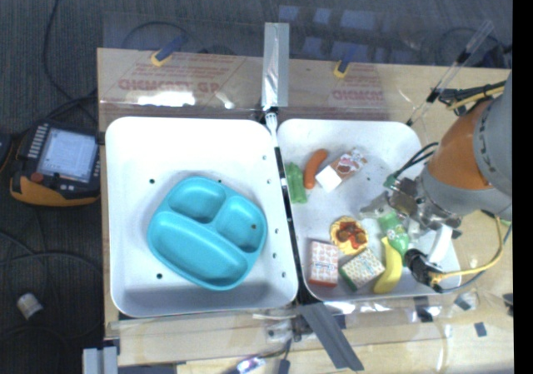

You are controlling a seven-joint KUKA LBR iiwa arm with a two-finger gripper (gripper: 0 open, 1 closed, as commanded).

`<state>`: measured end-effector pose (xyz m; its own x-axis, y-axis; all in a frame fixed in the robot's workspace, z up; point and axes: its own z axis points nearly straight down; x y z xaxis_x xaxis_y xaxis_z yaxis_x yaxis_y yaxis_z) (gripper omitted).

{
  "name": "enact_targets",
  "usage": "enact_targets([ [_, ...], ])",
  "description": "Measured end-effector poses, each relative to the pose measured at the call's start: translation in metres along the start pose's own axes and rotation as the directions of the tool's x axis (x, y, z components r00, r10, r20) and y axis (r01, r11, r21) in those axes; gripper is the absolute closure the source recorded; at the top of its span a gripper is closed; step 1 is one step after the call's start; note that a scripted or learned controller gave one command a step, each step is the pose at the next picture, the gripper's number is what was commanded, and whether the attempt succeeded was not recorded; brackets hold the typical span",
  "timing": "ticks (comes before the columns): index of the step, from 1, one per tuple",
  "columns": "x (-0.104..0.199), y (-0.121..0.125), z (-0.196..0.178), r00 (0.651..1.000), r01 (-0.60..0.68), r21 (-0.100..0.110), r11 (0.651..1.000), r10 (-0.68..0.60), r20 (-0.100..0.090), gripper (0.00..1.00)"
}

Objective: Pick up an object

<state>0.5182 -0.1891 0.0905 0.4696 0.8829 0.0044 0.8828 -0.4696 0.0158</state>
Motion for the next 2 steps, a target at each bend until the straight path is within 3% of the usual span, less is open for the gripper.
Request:
enact_targets([
  [1, -0.001, -0.001, -0.009, 1.000, -0.001, 0.005, 1.000, 0.001, 0.000, 1.00],
  [2, 0.091, 0.013, -0.086, 0.999, 0.033, 0.020, 0.999, -0.033, 0.007, 1.00],
])
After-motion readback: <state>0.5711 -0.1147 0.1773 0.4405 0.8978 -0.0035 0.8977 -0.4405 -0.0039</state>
